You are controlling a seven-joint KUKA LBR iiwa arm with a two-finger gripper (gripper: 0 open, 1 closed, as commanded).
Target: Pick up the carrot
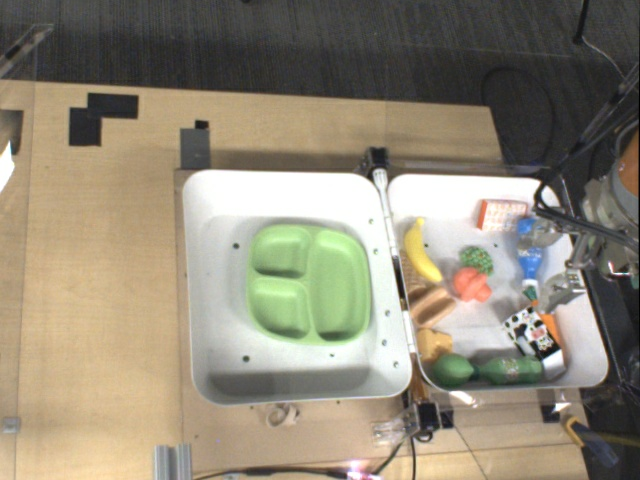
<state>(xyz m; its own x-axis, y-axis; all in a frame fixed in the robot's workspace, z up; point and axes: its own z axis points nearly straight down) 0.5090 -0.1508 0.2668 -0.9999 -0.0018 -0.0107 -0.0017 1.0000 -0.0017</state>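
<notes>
Right bin (596, 368), crowded. The carrot (552, 333) lies at its right side, tucked against a black-and-white box (528, 331). The gripper (556, 286) hangs just above it, fingers parted, gripping nothing. A blue bottle (528, 251) stands close by on the left. Banana (420, 252), strawberry (472, 284) and cucumber (510, 370) sit further off. A green tray (306, 282) occupies the left bin (215, 268).

Green divided plate (305, 281) in left bin (200, 268), toy foods in right bin (598, 358), claw (560, 290) above its right side
</notes>
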